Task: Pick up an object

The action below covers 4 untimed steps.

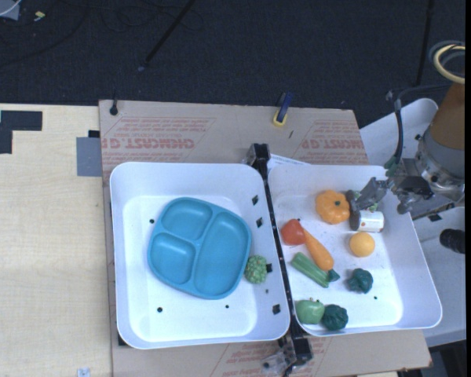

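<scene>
Seen from the overhead camera, the arm reaches in from the right, its end effector (364, 203) low over the right bin (424, 289), beside a small orange pumpkin (332, 207) and a white cylinder (370, 222) that lies just below its fingertips. Whether the fingers are spread or closed cannot be told, and nothing is seen clamped between them. Further down the same bin lie a small orange fruit (362, 244), a red pepper (293, 232), a carrot (317, 250), a green pod (312, 269) and two dark broccoli pieces (359, 280). In the left bin (125, 289), a blue divided plate (198, 246) sits with a pale green floret (256, 270) at its right edge.
</scene>
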{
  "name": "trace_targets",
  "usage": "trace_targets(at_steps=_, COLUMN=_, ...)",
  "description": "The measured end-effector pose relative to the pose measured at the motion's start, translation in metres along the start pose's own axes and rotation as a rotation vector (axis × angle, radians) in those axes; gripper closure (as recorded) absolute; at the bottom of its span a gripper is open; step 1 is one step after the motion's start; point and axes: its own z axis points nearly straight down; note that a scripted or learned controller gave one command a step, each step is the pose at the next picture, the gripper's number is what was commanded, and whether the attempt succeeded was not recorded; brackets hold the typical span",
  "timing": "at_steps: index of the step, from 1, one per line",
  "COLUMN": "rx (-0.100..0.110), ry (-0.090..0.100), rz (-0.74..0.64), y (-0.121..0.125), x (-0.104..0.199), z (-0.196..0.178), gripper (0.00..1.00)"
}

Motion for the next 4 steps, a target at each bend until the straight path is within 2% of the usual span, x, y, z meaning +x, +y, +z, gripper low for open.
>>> trace_targets(at_steps=1, rx=-0.012, ry=-0.003, rz=-0.002, y=0.002, x=0.000, z=-0.006, gripper=0.00)
trace_targets(at_steps=2, rx=-0.006, ry=-0.001, rz=-0.002, y=0.003, x=-0.001, z=0.037, gripper=0.00)
trace_targets(at_steps=4, rx=-0.008, ry=-0.001, rz=-0.003, y=0.012, x=0.003, z=0.126, gripper=0.00)
